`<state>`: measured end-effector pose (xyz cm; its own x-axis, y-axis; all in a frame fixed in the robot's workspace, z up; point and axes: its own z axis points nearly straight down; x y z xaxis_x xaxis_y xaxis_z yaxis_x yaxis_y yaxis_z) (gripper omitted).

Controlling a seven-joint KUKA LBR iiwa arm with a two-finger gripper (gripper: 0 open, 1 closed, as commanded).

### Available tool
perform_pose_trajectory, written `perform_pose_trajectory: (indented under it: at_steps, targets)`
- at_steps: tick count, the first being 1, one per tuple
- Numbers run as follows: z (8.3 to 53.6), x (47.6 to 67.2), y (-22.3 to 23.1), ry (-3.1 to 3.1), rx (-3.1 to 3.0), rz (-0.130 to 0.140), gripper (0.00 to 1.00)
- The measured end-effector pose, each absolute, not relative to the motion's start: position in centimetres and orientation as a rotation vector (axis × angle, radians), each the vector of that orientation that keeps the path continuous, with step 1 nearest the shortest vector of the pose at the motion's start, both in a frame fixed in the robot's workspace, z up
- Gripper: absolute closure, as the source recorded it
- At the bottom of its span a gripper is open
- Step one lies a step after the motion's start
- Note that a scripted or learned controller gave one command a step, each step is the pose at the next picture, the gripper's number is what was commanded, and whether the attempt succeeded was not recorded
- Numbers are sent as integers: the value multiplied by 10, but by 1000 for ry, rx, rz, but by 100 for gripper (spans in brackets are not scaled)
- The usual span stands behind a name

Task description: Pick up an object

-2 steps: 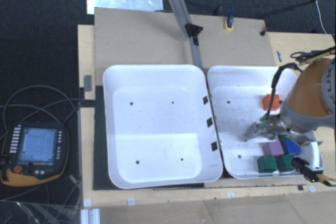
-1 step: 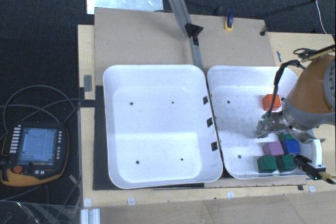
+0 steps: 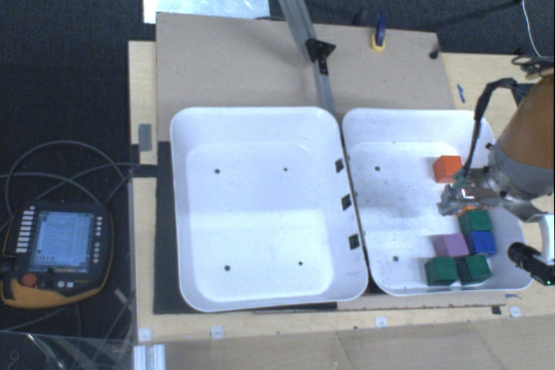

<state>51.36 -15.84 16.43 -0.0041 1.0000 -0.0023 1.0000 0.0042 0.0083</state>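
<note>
Camera view: slanted look down on the tabletop (image 3: 399,65), two white bins side by side; left bin (image 3: 260,121) with nothing but small dark specks on its floor; right bin (image 3: 390,119) carries all the blocks, bunched toward its far right side.

Arm (image 3: 529,139) reaches in from the right; hand (image 3: 457,197) sits low over the right bin, just beside and below the orange block (image 3: 447,167); metal of the hand blurs against the white floor, so I cannot tell whether it is spread or closed; no block visibly inside it.

Other candidates lie in a tight cluster below the hand: teal-green block (image 3: 476,221), blue block (image 3: 482,242), purple block (image 3: 450,245), green block (image 3: 440,271), dark green block (image 3: 474,269); several look to be touching each other and close to the bin's right wall.

Risks, as I judge them:
- hand lies between the orange block and the cluster; a descent here could land on bare floor and close on nothing;
- cluster is packed; a finger may come down on top of a neighbour, shove blocks aside or wedge two at once;
- blocks near the wall leave little room for the outer finger; contact with the rim could skew the grasp;
- orange block stands apart, so it seems the safer target; an off-centre pinch could still squirt it sideways.
</note>
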Motion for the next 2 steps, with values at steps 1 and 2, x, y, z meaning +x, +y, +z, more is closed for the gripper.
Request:
perform_pose_trajectory:
  at_steps: [1, 2]
  targets:
    - [217, 524, -165, 2221, 2211, 6, 100]
    - [233, 525, -166, 2223, 2214, 3, 100]
